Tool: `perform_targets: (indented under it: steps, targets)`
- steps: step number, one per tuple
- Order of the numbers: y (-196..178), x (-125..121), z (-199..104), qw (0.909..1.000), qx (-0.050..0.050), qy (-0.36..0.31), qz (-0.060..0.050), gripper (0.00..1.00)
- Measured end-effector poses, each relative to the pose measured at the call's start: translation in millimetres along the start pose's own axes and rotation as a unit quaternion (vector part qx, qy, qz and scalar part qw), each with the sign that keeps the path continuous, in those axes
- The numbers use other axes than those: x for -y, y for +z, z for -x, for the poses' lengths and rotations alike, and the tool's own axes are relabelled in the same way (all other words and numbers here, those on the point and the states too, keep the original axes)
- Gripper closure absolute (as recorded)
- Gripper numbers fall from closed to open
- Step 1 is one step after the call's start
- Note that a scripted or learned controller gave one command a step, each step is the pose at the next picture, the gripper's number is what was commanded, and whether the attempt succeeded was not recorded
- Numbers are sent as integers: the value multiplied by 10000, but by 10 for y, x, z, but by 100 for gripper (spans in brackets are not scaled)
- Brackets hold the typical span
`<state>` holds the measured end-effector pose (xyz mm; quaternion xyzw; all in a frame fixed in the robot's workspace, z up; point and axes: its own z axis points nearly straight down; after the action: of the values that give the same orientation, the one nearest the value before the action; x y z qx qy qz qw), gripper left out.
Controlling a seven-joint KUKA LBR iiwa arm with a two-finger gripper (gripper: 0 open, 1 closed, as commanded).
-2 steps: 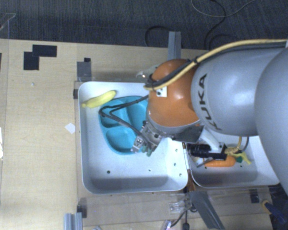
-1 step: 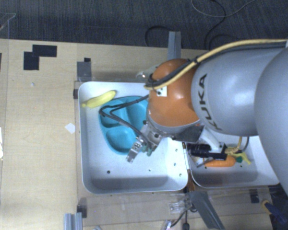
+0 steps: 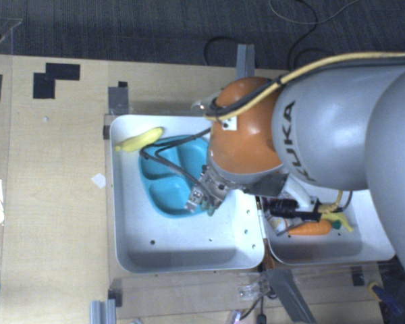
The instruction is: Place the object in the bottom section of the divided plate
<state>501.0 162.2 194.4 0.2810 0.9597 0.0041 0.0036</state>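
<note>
A blue divided plate point(image 3: 167, 176) lies in the left white bin point(image 3: 182, 248), partly hidden under the arm. A yellow banana point(image 3: 140, 139) rests at the bin's far left corner, just above the plate's rim. My gripper point(image 3: 204, 199) hangs low over the plate's lower right part, below the orange wrist band. Nothing shows between its tips.
The right bin point(image 3: 310, 248) holds an orange carrot point(image 3: 310, 229) and a small yellow-green item point(image 3: 339, 220) beside it. The grey arm point(image 3: 337, 127) covers most of the right bin and the left bin's right side. Black cables run across the plate.
</note>
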Motion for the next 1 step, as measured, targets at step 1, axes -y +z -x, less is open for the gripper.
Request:
perform_targets:
  steps: [1]
  targets:
    - [1,1,0,10000,0,-2,-2,0]
